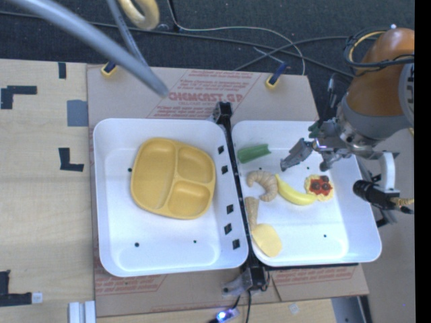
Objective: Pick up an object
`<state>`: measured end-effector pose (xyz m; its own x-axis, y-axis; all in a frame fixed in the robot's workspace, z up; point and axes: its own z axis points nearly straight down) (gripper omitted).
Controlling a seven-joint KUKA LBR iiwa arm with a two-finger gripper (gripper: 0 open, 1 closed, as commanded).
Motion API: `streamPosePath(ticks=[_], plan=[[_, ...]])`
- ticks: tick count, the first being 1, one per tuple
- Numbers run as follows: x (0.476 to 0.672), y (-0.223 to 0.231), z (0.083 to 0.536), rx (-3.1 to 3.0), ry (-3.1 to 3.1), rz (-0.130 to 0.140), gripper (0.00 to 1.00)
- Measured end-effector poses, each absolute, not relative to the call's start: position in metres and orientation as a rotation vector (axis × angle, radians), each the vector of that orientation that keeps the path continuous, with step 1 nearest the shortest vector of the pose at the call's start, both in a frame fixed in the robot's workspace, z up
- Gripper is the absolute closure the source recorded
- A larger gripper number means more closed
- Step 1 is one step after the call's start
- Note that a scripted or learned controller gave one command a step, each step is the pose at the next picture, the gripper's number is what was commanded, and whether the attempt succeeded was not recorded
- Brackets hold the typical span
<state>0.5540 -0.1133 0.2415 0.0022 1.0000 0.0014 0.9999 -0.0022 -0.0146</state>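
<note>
Landmark: you are looking at the black divider [230, 187] running between the two white bins; every place below is given relative to it.
Yellow wedge: a pale yellow piece [267, 239] is lying nearest you, just right of the divider's near end, in the right bin [350, 244].
Cone: a tan cone-shaped piece [251, 210] is sitting just beside the divider, touching the yellow wedge's far edge.
Yellow plate: a yellow plate with compartments [173, 178] is resting in the left bin [114, 200], left of the divider and about level with its middle.
Croissant: a tan croissant-like piece [264, 184] is lying right of the divider's middle, just beyond the cone.
Banana: a banana [294, 194] is lying further right of the divider, its near tip touching or almost touching the croissant.
Red-topped piece: a small yellow item with red and dark bits on top [318, 186] is sitting at the banana's right end, well right of the divider.
Green piece: a green object [253, 153] is lying close to the divider's far half, beyond the croissant.
Jaws: the gripper [311, 153] is hanging over the right bin, right of the divider's far half, above and beyond the banana; its jaws are standing spread apart, with nothing between them.
Arm: the grey arm with its orange band [377, 79] is reaching in from the right, beyond the right bin's far corner.
Table: the table [40, 200] is carrying both bins on a cardboard sheet [202, 93].
</note>
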Motion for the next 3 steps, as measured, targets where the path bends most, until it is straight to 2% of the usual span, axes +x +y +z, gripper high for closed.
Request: streamPosePath(ticks=[1,3], plan=[[0.556,-0.113,0.249,-2.219,-2.222,0.002,0.0],[0.564,-0.121,0.132,-2.217,-2.219,0.008,0.0]])
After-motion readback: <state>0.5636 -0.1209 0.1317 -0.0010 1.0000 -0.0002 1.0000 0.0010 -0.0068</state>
